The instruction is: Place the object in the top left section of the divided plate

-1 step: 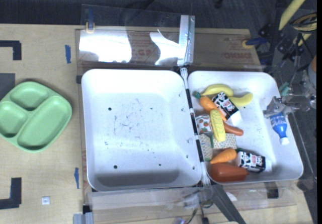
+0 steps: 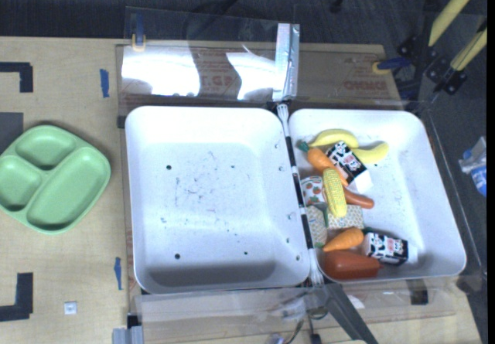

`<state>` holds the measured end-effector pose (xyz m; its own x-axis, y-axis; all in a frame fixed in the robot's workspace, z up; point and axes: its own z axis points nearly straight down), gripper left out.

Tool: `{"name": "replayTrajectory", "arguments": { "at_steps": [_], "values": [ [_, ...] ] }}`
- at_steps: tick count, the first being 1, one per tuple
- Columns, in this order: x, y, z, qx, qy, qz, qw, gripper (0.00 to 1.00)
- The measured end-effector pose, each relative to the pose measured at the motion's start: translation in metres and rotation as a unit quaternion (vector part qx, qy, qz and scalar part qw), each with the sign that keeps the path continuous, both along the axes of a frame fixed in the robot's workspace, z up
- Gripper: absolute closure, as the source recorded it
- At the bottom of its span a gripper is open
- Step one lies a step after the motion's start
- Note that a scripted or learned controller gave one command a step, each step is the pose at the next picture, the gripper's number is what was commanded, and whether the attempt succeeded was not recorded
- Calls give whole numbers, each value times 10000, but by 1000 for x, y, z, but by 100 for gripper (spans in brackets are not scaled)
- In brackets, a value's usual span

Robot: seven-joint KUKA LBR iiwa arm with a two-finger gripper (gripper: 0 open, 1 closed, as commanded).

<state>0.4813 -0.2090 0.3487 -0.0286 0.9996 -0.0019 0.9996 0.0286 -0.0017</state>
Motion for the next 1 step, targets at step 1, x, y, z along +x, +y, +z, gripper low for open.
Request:
{"name": "replayTrajectory", "arguments": {
  "at_steps": [1],
  "values": [
    [0, 0, 0, 0, -1, 2, 10000, 0]
  ]
}}
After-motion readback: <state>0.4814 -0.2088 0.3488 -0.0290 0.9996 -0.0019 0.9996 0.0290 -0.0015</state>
